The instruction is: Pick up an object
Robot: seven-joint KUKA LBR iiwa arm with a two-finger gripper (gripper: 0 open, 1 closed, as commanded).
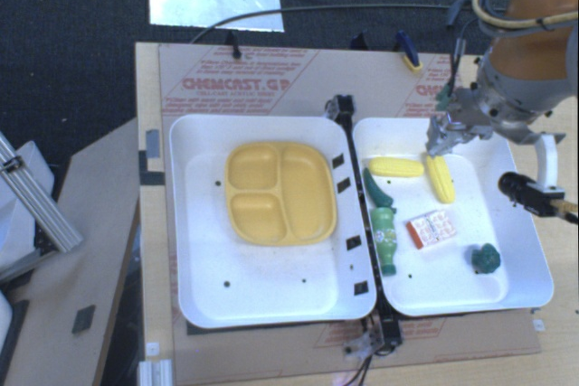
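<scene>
Yellow toy corn (pixel 441 179) is lying under the gripper (pixel 438 146), which is hovering to grab it; jaws unclear.

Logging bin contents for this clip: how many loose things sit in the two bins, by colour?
Yellow: 3, divided plate, two corn cobs
Green: 3, bottle, chilli, broccoli-like piece
Orange-and-white: 1, small box
Total: 7

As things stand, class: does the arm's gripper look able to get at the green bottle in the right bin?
Probably yes. The green bottle lies uncovered by the bin's left wall, and the gripper hangs over the same bin; the wall may crowd it.
</scene>
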